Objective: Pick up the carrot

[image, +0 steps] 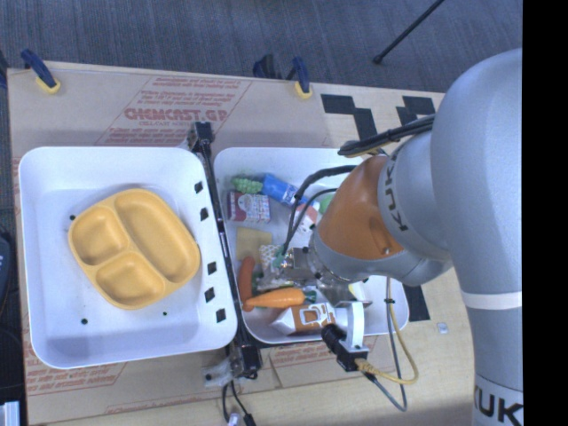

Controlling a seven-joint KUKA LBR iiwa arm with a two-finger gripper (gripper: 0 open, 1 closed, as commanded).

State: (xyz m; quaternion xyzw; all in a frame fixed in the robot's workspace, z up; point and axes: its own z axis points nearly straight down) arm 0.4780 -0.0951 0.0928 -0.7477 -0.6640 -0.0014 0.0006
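Jaws: cannot tell, hidden under the wrist. Arm reaches in from the right and hangs low over the right bin, presumably positioned for a grasp. Yellow divided plate sits alone in the left bin. Carrot lies flat near the right bin's front edge, among clutter, just beside the gripper.

My own grey-and-orange arm covers the right white bin's right half. Along that bin's left wall, the orange carrot lies hemmed by a red sausage-shaped piece and small cartons. The left white bin's near edge lies open around the yellow divided plastic plate.
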